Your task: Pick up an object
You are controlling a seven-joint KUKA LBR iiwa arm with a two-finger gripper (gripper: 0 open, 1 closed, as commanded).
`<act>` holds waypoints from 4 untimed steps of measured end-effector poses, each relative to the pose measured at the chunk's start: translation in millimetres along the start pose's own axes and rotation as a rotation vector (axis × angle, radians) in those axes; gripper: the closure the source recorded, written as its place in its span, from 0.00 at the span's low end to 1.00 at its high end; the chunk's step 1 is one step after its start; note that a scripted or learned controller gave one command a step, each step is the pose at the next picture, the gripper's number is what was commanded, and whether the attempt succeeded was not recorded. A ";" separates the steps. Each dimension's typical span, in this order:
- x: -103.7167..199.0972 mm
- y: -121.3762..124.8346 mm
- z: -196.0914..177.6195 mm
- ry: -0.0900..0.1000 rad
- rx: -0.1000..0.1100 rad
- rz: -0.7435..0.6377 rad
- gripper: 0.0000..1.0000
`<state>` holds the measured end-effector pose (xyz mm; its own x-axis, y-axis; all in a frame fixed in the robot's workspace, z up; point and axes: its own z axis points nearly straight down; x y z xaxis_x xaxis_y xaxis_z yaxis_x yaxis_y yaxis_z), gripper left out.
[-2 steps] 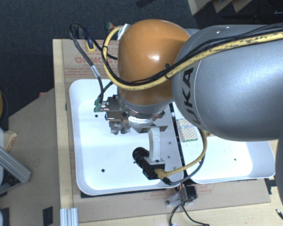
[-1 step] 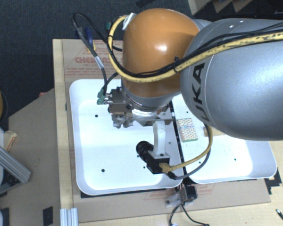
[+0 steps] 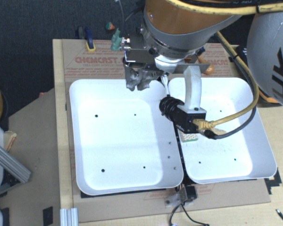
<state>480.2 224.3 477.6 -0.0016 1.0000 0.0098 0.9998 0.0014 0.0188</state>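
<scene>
Now | jaws above left bin (image 3: pixel 118 145) far rim | open or closed: cannot tell

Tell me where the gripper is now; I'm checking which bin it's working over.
In the camera view, the gripper sits at the far rim of the view-left bin, near the corner that adjoins the view-right bin.

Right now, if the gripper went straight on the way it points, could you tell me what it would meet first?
Probably the white floor of the view's left bin, near its far rim; the gripper hangs there, though depth is unclear.
</scene>
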 end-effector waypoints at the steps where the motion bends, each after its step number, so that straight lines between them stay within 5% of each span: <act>1: -60.4 -0.2 -8.2 -0.010 0.014 0.008 1.00; 2: 2.3 31.0 100.7 -0.013 0.029 -0.003 1.00; 3: -86.1 7.2 95.0 -0.013 0.023 0.011 1.00; 4: -72.0 -5.4 154.2 -0.012 0.028 0.002 1.00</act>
<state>477.8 153.9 322.6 0.0005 1.0000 -0.0021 1.0000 -0.0006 -0.0092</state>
